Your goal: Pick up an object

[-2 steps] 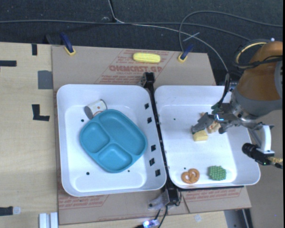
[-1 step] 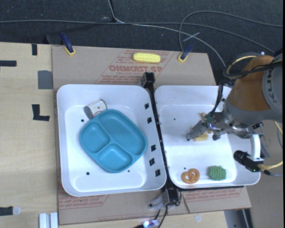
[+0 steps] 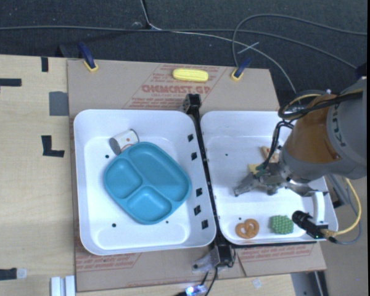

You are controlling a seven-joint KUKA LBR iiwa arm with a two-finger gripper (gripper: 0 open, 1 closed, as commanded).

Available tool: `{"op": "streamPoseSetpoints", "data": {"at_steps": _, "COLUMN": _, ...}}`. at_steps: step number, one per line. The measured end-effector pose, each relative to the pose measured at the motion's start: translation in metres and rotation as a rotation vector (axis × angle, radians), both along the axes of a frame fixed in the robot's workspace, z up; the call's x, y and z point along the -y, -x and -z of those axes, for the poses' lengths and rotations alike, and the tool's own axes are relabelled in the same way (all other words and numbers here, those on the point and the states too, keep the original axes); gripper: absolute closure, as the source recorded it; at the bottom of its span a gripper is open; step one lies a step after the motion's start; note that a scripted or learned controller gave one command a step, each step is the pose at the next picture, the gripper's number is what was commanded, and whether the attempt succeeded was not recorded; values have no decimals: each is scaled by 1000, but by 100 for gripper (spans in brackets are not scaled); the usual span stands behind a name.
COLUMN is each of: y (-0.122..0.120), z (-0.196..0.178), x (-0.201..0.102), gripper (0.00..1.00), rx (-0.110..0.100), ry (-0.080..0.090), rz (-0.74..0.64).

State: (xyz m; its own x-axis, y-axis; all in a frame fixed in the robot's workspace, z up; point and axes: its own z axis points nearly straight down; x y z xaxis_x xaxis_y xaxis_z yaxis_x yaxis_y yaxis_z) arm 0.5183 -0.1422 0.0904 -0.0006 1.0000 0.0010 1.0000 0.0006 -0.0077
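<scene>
- The arm reaches in from the right over the right bin (image 3: 234,123), its pincer (image 3: 254,184) low near that bin's middle.
- Whether the pincer is open or shut, or holds anything, I cannot tell.
- Near the right bin's near edge lie a pretzel (image 3: 247,229) and, just right of it, a green knobbly object (image 3: 281,224).
- The left bin (image 3: 92,227) holds a blue divided plate (image 3: 147,182), with a small cup (image 3: 123,141) lying at its far-left edge.
- A yellow corn cob (image 3: 190,74) rests on the bench (image 3: 24,184) beyond both bins.
</scene>
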Motion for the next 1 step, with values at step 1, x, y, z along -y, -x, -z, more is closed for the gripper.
{"op": "streamPoseSetpoints", "data": {"at_steps": 1, "y": -2, "z": -13, "x": -1, "gripper": 100, "rx": 4, "ry": -1, "rz": -2}}
